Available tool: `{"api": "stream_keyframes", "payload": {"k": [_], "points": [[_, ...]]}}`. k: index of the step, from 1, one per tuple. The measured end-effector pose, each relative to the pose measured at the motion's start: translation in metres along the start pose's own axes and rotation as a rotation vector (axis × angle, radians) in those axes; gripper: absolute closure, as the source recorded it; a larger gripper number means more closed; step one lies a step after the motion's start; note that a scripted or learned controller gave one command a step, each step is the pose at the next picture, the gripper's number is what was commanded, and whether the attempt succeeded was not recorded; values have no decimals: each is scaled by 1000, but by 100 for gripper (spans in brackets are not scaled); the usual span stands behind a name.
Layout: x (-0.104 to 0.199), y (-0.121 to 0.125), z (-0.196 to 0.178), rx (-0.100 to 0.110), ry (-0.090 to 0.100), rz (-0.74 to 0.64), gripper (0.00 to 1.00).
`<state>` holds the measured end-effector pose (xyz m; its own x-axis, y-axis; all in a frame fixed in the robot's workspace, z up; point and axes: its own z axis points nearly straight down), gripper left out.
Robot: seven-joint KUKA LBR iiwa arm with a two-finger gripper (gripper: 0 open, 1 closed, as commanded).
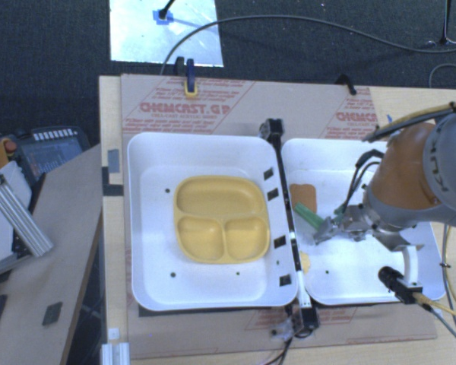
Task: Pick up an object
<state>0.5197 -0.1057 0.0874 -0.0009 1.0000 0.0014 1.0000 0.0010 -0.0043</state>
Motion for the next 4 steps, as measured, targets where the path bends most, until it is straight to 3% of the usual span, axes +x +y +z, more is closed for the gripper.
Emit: {"api": "stream_keyframes", "payload": {"k": [1,4], "points": [[-1,2,-13,-6,-2,0,100],[-11,24,-183,-13,-4,-3,100]]}}
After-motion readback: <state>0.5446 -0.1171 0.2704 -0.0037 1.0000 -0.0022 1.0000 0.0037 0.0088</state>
